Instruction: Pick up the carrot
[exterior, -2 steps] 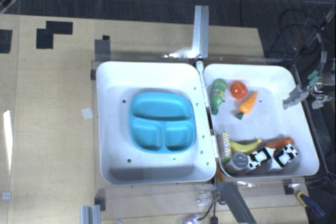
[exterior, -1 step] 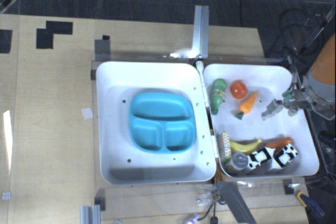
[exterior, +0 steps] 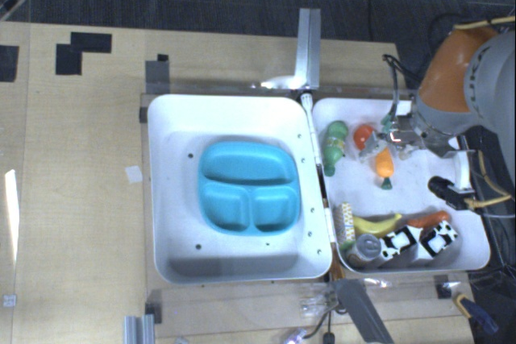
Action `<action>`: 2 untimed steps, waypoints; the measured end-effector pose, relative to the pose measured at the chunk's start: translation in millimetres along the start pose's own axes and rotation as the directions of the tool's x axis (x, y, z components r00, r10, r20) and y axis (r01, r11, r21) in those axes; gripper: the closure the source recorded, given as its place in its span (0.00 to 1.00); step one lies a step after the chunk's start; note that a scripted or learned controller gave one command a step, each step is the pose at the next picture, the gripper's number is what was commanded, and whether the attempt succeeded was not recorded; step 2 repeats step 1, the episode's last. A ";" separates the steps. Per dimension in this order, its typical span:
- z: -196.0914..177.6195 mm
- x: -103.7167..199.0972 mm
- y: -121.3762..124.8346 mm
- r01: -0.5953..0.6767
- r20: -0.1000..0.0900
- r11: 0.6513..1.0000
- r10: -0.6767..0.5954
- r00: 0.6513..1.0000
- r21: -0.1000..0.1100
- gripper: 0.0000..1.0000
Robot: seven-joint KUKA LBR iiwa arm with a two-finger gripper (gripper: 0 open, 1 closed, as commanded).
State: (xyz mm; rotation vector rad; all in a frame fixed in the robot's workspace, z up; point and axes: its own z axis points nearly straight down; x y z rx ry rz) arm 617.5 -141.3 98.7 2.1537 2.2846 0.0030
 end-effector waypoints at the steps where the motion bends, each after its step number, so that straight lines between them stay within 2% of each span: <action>1: -11.3 0.9 2.4 0.005 0.001 1.000 -0.005 1.000 -0.005 1.00; 2: -11.3 0.9 2.4 0.005 0.001 1.000 -0.005 1.000 -0.005 1.00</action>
